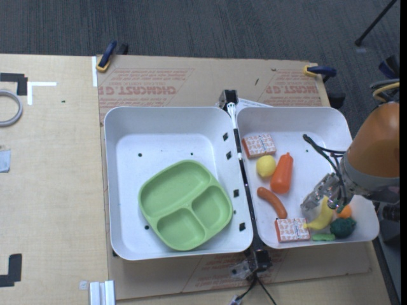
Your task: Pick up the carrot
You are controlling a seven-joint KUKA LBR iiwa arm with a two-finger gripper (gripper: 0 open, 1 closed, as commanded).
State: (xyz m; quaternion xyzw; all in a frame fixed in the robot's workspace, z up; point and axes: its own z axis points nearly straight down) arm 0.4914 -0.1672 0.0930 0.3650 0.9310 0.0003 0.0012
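Start at the near edge of the right bin (318,124). There you see a small printed carton (291,229), a pale green piece (322,237) beside it, and a dark green tuft (343,228) in the near right corner.

Just beyond that tuft you find a small patch of bright orange (345,211), which you can take for the carrot. Only this stub shows, touching or nearly touching the dark green, and the arm's grey wrist (362,173) hides the rest. You cannot tell its full shape or how it lies.

The gripper (325,197) is low in the bin, just to the left of the carrot and slightly beyond it. It sits directly over the yellow banana (321,216) rather than over the orange patch. You cannot tell how far the gripper is open, and nothing visibly sits in its grasp. The carrot lies beside it, not inside it.

Further left you see a reddish sausage (272,202) lying at a slant. Beyond it an orange-red, bottle-shaped piece (282,173) tapers toward the far side, with a lemon (266,166) touching its left. A second carton (259,145) lies furthest back.

In the left bin (127,170) a green divided tray (186,204) lies tilted against the floor. Both bins rest on brown cardboard (159,84).
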